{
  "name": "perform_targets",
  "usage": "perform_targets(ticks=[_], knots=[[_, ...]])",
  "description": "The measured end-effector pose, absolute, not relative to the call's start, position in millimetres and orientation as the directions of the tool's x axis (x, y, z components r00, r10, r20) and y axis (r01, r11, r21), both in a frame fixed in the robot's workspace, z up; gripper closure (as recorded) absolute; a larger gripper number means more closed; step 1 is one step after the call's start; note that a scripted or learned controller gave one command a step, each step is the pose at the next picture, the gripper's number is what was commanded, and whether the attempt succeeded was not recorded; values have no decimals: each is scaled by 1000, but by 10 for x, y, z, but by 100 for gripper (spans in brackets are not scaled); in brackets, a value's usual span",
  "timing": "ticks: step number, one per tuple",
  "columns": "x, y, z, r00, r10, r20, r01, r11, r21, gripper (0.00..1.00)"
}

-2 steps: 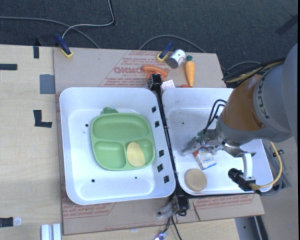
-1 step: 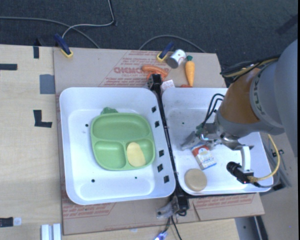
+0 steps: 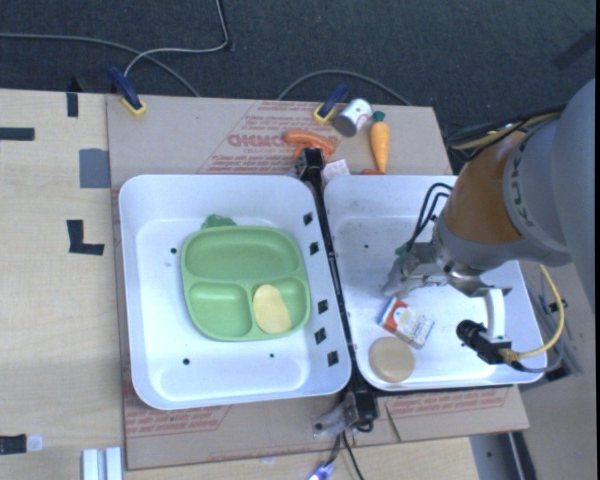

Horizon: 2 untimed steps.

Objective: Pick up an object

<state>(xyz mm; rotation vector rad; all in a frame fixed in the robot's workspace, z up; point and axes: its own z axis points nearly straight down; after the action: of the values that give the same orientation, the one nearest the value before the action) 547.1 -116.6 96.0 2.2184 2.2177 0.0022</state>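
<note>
Jaws (image 3: 398, 280) (opening hard to tell) hover just above small packet (image 3: 407, 322), its long axis running upper-left to lower-right.

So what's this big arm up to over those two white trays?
The robot arm reaches in from the right and has its gripper lowered into the right bin, just above a small red and white packet and a round tan piece. It is trying to pick something up, but nothing is visibly in its grip. The left bin holds a green divided plate with a yellow piece in one compartment.
</note>
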Motion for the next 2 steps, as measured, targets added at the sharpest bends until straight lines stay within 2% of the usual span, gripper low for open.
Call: perform_targets(ticks=[1, 2], knots=[[5470, -1165, 958, 0, 1000, -2, 1000, 0, 4, 0], [5825, -952, 862, -2, 1000, -1, 1000, 2, 3, 0]])
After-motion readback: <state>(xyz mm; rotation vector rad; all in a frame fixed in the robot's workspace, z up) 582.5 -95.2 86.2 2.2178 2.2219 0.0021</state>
